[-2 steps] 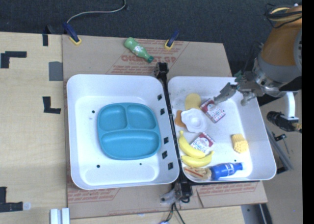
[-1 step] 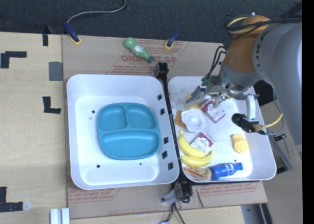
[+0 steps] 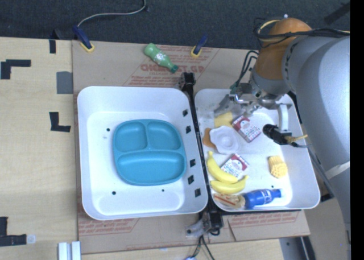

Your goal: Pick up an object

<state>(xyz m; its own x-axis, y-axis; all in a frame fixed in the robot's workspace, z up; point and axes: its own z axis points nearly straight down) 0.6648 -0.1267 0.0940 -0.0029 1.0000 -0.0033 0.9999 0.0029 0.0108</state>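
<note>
The objects lay in the right bin [image 3: 310,193]: a banana [image 3: 223,174], corn [image 3: 277,166], a blue bottle [image 3: 261,197], two red packets [image 3: 248,129] and a white cup [image 3: 223,138]. My claw [image 3: 243,100] hung over that bin's upper part, above the packets; whether it was open I couldn't tell. A blue tray [image 3: 149,152] sat in the left bin [image 3: 91,111].
</note>
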